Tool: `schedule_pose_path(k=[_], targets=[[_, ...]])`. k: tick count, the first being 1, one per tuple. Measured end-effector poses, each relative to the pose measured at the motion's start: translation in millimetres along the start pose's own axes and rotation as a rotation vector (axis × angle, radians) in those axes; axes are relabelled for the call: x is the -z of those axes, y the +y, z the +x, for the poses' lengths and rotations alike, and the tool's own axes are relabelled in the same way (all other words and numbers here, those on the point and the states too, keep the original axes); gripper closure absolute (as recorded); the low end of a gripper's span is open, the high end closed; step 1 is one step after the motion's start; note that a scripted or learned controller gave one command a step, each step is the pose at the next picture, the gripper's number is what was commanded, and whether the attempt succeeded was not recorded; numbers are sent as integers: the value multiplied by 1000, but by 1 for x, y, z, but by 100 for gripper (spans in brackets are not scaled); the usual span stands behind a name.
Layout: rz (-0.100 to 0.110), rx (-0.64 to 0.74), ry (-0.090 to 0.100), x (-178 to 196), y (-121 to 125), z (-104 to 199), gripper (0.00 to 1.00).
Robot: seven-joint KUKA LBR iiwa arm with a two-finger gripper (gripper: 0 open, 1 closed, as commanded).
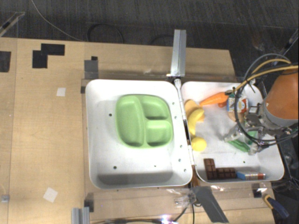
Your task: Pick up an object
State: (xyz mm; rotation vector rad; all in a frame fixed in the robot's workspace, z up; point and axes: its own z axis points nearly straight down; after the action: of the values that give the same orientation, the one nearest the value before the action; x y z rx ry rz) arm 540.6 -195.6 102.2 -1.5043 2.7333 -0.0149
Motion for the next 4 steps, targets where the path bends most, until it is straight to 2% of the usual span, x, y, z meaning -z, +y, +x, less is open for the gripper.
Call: schedule_pose_path(k=[1,2,3,4], targets=[[2,-26,6,-10,42,14,0],[-1,257,5,-10,35,33,0],[-10,412,7,-11,24,25,0],[-6,598,3,-11,19,21,0]])
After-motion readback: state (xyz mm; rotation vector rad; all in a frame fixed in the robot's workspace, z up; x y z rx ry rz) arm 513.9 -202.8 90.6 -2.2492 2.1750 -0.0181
